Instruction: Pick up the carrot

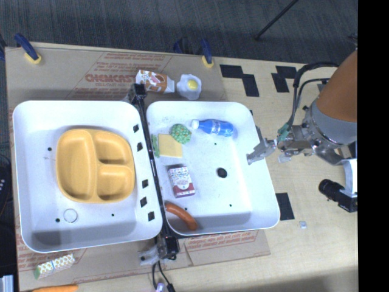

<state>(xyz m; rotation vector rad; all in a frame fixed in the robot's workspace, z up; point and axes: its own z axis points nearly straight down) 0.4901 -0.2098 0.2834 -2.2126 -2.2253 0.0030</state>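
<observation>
grey arm (pixel 331 111) reaching leftward, gripper (pixel 260 151) low, holding nothing

The arm (pixel 337 99) is cut off by the picture's right edge, so little more than its orange band and grey wrist can be seen. The claw (pixel 262 151) is small and blurred at the right bin's (pixel 258 196) rim; whether it is spread or closed cannot be told. At the bottom edge an orange object (pixel 53 288) is cropped to a thin sliver, too little to identify. The label on the small red carton (pixel 181 181) is too fine to read. The sausage-like piece (pixel 181 216) lies partly under the near rim of the right bin. The printing on the table's (pixel 316 248) cardboard runs under both bins.
</observation>
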